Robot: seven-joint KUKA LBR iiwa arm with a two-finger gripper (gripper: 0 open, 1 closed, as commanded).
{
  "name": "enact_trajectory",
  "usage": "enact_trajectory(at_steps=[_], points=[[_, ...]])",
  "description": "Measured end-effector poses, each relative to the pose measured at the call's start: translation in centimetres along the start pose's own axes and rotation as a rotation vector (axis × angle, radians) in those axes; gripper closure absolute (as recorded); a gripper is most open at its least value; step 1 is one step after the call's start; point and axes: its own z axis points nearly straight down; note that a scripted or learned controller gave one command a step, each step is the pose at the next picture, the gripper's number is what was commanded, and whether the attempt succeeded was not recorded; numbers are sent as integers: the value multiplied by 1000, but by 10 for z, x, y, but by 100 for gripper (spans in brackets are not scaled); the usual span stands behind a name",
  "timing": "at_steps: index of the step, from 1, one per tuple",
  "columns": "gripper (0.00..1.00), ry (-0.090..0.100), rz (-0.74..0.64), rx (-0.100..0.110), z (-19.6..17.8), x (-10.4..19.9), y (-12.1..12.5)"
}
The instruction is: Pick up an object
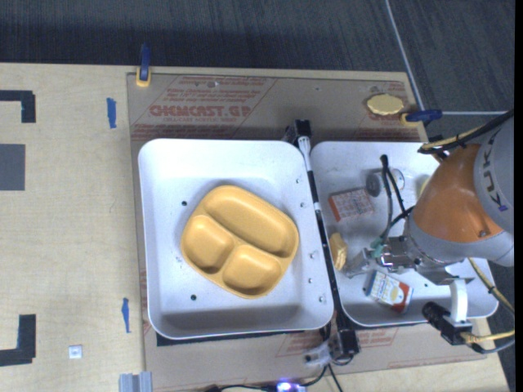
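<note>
A KUKA arm [458, 207] reaches into the right bin [359, 155] from the right, its gripper [382, 256] low among a scatter of small things; whether it is released or clenched cannot be told from this angle. Nearest it lies a small carton [387, 290], just below and beside the gripper, with a red-and-white packet [352, 206] farther up the bin and a yellow item [338, 256] against the dividing wall. The left bin [163, 170] carries a yellow three-part tray [239, 240] (well apart from the arm). Likely risk: the carton lies tilted near the bin's lower wall, so a descent slightly off-centre could nudge it aside or pinch only a corner, letting it slip on the lift.
</note>
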Motion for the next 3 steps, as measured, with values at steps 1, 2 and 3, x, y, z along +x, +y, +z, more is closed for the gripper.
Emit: enact_trajectory(at_steps=[1,2,3], points=[[0,-2,2,-1,0,1,0],[0,0,0,-1,0,-1,0],[0,-3,2,-2,0,1,0]])
